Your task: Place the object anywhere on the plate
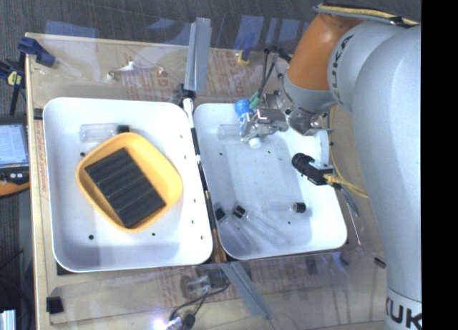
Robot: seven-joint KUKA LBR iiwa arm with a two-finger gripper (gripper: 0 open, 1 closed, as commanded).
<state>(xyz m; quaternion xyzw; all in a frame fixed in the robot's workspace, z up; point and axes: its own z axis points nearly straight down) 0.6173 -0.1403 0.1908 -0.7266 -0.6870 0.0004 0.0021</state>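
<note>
Gripper point(252, 129) is hanging over the top-left corner of the right bin point(325, 232), right by a blue-capped clear bottle point(243, 110). Honestly can't tell if the jaws are spread or pinching anything. The yellow plate point(166, 171) with its dark ridged insert sits in the left bin point(61, 239).

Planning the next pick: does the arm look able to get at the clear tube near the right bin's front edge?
Probably yes. The clear tube lies uncovered on the right bin floor, with nothing between it and the pincer at the bin's far end.
</note>
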